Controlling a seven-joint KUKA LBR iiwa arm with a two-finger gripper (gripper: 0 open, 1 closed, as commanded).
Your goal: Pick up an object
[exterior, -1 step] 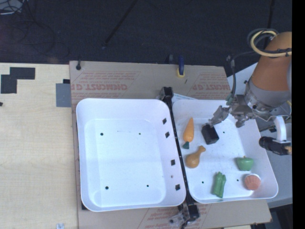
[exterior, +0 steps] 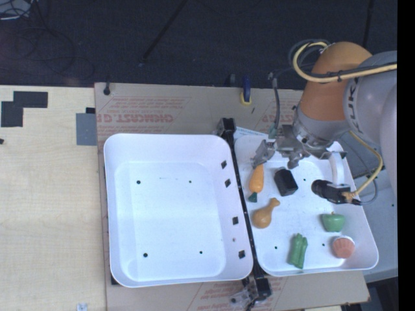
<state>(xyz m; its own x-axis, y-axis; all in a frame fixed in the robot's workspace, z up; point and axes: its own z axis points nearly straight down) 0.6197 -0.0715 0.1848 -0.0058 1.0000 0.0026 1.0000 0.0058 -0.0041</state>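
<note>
Your gripper (exterior: 280,149) hangs with fingers spread wide, grasping nothing; the carrot (exterior: 257,179) and black block (exterior: 285,182) lie just below.

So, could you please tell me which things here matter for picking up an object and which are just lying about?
Part of the job:
- gripper
- right bin
- carrot
- black block
- tan gourd
- green pepper
- green vegetable
- pink-and-white piece

Just lying about:
- left bin
- cardboard sheet
- blue-and-yellow clamp
</note>
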